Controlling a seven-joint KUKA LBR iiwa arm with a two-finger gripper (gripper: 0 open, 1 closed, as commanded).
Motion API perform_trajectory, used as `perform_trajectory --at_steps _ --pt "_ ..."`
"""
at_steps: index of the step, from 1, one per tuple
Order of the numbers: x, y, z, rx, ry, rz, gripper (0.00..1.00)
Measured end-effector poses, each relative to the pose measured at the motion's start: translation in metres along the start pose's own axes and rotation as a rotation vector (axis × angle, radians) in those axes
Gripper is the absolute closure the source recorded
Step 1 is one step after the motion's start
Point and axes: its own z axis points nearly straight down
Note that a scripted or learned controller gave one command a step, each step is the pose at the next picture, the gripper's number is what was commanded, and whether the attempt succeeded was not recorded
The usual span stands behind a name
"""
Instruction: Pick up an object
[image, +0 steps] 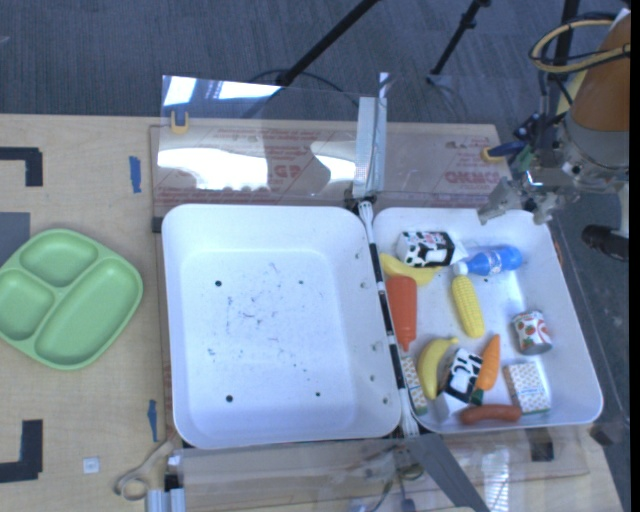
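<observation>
Desk (80, 160) seen from above at a slant, bearing two shallow white bins side by side. The left bin (190, 240) has a scuffed floor. The right bin (580, 385) holds a jumble of toy foods: a black-and-white cow-patterned carton (425, 249), a blue bottle (490, 261), a corn cob (467, 305), a large carrot (402, 308), a banana (434, 365), a small carrot (488, 362), a small can (531, 332), a wafer-like block (527, 386) and a red sausage (489, 414). A green divided plate (65, 296) lies on the desk well to the left.

The arm's gripper (520, 203) hangs above the right bin's far right corner, near the blue bottle but apart from it; whether it is apart or together cannot be told, and nothing is seen in it. Judging from this, the task is at its start: no object is picked up, and descent, grasp and lift remain.

The blue bottle, the nearest candidate, lies on its side, long axis roughly left to right, white cap end pointing left
</observation>
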Motion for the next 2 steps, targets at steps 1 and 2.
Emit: perform_trajectory --at_steps 1,2 --pt "0.04 -0.052 0.094 0.0 0.0 -0.112 0.0" --pt "0.058 -0.072 0.123 -0.01 -0.004 -0.455 0.0"
